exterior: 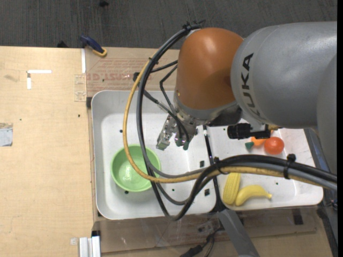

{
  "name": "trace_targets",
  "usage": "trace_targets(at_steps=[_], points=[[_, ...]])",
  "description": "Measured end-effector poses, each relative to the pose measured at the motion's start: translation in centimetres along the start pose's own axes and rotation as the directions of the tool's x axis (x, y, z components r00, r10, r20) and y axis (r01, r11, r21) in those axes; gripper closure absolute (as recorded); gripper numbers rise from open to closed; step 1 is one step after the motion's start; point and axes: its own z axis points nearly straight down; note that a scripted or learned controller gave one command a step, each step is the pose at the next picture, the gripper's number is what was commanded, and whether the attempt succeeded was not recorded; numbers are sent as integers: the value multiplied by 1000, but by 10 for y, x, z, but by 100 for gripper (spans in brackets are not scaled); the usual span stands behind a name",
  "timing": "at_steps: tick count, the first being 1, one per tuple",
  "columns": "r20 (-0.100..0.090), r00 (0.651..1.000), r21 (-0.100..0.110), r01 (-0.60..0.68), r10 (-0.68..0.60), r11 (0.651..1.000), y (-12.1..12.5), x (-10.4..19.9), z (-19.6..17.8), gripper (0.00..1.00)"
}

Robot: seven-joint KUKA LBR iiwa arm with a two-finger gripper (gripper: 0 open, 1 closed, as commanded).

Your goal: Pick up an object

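The grey arm (289, 74) with its orange band (209, 68) fills the upper right of the frame, and its gripper (174, 135) hangs near the centre, over the left bin (102, 159). Its fingers (163, 141) stand slightly apart with nothing between them. Below and to the left of the gripper, a green bowl (131, 170) sits upright in the lower part of that bin, crossed by a yellow cable (128, 127). In the right bin (305, 197), lower right of the frame, lie a corn cob (231, 188) and a banana (253, 194) just beside each other, with a red tomato (274, 145) and a small carrot (partly hidden) (255, 142) above them.
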Motion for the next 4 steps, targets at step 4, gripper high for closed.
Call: trace_targets(at_steps=[4], points=[[5,-213,1,977,-977,-213,-5,3,-42,100]])
